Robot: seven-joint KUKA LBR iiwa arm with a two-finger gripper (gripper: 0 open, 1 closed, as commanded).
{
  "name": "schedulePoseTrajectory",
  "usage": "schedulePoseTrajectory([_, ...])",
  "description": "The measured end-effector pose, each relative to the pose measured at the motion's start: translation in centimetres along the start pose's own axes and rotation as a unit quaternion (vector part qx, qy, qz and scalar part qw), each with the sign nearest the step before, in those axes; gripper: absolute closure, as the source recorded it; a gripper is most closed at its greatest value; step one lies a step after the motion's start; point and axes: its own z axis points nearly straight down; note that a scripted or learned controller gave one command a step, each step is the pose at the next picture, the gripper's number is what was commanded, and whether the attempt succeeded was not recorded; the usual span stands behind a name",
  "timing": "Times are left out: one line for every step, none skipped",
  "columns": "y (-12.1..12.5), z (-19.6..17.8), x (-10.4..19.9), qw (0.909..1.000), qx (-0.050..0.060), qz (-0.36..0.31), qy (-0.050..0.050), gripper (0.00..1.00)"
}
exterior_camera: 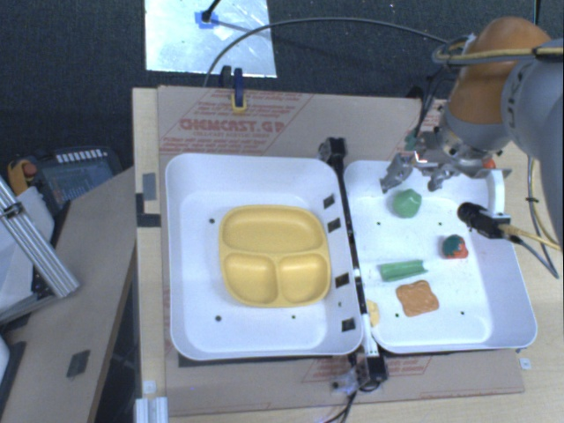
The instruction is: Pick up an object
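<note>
In the right bin (502,311) lie a round green object (406,204), a small green and red object (455,246), a green stick-shaped piece (402,270), an orange toast-like piece (417,299) and a small yellow bit (373,312) by the divider. My gripper (415,177) hangs at the bin's far side, just above and behind the round green object, its two fingers spread apart with nothing between them.
The left bin (189,201) holds a yellow three-compartment tray (273,254). A black divider (345,236) runs between the bins. A black cable fitting (480,218) reaches over the right bin's right side. Aluminium rail and a device sit at far left.
</note>
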Motion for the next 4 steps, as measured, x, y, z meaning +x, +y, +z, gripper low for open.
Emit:
schedulePoseTrajectory([0.3, -0.7, 0.0, 1.0000, -0.006, -0.001, -0.001, 0.00])
schedulePoseTrajectory([-0.6, 4.6, 0.5, 1.0000, -0.004, 0.000, -0.001, 0.00])
schedulePoseTrajectory([-0.9, 9.9, 0.5, 1.0000, 0.004, 0.002, 0.000, 0.00])
schedulePoseTrajectory([-0.7, 8.6, 0.4, 1.0000, -0.002, 0.002, -0.001, 1.00])
